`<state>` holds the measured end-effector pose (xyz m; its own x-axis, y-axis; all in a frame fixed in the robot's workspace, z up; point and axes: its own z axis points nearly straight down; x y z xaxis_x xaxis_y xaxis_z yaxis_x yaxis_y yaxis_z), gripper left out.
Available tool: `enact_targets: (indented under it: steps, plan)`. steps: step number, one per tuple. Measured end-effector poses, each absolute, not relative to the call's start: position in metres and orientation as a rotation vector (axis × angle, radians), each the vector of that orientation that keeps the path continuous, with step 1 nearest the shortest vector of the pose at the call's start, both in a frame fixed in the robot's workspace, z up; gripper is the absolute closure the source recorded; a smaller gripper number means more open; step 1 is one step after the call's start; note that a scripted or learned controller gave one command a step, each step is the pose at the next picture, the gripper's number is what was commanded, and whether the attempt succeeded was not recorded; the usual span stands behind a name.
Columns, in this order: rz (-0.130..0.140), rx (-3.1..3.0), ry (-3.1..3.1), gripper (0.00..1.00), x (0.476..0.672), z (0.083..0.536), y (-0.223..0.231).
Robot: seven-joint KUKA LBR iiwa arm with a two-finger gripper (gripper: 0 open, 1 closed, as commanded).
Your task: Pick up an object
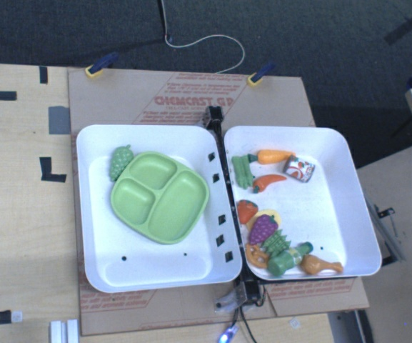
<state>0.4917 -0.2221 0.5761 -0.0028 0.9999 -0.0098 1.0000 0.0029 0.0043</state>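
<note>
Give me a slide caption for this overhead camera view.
Green divided plate and green grapes in left bin; toy foods crowd right bin.

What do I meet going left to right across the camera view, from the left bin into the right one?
Green grapes → green divided plate → green beans → carrot → small can. The pile low in the right bin overlaps too much to order.
</note>
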Motion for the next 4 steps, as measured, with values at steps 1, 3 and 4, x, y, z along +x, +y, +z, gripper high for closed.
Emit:
enact_targets:
  steps: [1,3,4]
  plan:
    - [-0.007,2.209,2.217,1.0,0.493,0.586,-0.222]
    - [-0.009,2.204,2.217,1.0,0.494,0.607,-0.22]
    - [-0.009,2.202,2.216,1.0,0.495,0.617,-0.22]
